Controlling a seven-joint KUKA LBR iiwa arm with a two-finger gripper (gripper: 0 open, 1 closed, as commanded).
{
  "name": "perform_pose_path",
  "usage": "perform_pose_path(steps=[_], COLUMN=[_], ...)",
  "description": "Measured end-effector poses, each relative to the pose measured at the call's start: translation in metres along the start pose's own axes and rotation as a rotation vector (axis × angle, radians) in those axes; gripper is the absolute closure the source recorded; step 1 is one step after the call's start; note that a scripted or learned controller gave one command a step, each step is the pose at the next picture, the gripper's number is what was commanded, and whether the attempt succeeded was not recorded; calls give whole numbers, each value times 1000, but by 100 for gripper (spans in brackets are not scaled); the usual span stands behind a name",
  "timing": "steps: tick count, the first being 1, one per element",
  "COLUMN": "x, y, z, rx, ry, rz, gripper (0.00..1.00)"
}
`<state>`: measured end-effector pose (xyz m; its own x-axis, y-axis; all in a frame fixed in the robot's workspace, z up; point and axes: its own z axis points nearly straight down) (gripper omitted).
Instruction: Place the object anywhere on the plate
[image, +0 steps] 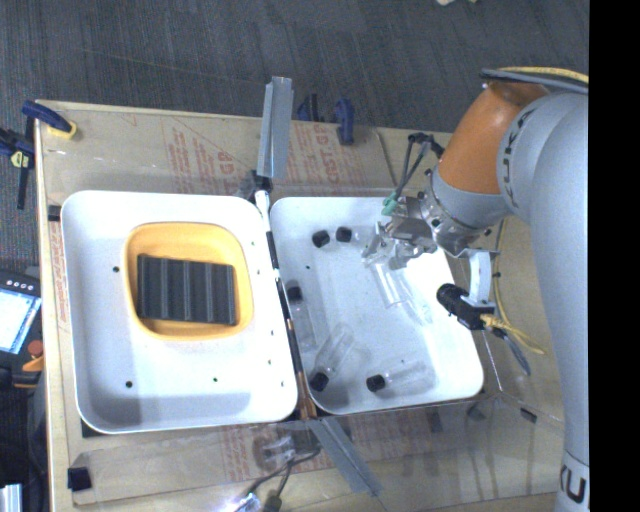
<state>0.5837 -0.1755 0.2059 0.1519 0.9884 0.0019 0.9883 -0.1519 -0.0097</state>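
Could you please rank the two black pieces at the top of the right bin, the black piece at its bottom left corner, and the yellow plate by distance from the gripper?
From the gripper:
1. Two black pieces, just to its left in the right bin.
2. Bottom-left black piece, at that bin's lower corner.
3. Yellow plate, across in the left bin.

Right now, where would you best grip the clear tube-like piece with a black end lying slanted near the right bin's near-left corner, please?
I'd take the clear tube-like piece across its middle, from straight above: it lies flat and slanted, and the white bin's wall beside it likely blocks a sideways approach.
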Motion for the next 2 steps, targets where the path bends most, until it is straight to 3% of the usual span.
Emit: perform_pose_path(steps=[1, 2], x=[96, 171], y=[30, 47], z=[15, -26], rx=[-6, -7], ry=[-1, -2], rz=[54, -70], gripper=[100, 100])
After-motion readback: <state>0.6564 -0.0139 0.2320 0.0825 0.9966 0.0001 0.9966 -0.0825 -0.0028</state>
